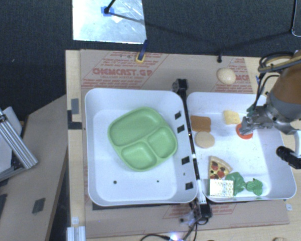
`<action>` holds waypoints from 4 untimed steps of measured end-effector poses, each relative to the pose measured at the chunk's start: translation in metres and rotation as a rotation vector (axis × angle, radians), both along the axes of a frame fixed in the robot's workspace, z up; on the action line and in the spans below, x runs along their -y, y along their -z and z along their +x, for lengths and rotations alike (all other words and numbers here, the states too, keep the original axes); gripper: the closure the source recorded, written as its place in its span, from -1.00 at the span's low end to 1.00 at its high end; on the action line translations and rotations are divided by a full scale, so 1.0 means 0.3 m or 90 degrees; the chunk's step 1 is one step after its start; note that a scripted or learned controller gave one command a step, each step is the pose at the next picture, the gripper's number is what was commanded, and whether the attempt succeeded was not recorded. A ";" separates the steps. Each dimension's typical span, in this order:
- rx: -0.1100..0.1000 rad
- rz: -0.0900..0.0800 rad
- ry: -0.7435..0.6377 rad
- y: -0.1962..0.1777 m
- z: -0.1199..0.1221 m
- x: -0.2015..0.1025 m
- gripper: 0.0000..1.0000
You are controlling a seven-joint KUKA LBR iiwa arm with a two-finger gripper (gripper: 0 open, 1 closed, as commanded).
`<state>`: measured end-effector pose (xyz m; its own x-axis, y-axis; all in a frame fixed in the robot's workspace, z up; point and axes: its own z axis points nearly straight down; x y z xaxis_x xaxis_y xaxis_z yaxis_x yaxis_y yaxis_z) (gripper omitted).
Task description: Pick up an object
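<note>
Nearest edge of right white bin (pixel 271 195): white-green block (pixel 221 187), green leafy piece (pixel 246 183), pizza slice (pixel 218 167). Brown rectangle (pixel 200 123), tan disc (pixel 205 140), yellow chunk (pixel 231 117) farther back. Claw (pixel 247 126) over red round object (pixel 244 132), touching it; grip state unclear. Green divided plate (pixel 142 138) in left bin (pixel 98 185).

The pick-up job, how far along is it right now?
Done: the grey arm's tool has reached the right white bin and sits right over the small red round piece. In hand: nothing visibly lifted; the red piece looks to be resting on the bin floor. Left: grasping and raising it. The yellow chunk, brown slab and pizza slice toy lie untouched.
</note>
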<state>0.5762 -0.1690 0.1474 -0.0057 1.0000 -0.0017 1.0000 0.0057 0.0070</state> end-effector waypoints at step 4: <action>-0.003 0.003 -0.003 -0.271 -0.060 -0.368 1.00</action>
